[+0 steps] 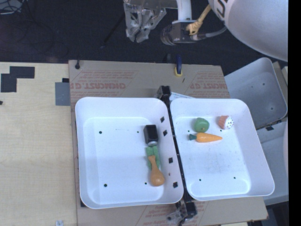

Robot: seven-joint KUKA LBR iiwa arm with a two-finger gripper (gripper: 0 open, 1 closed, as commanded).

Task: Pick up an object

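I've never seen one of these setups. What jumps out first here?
Two white bins sit side by side. The right bin holds an orange carrot, a green ball and a small pink piece; the left bin holds a black block and a green-and-orange toy. The gripper hangs above the bench's far edge.

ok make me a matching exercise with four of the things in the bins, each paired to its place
Things:
1. carrot
2. black block
3. green ball
4. orange gourd

Places:
A. left bin, by the divider, just above the green piece
B. right bin, just above the carrot
C. left bin, nearest the bottom edge of the view
D. right bin, lying sideways below the green ball

Pairs: 1-D, 2-A, 3-B, 4-C
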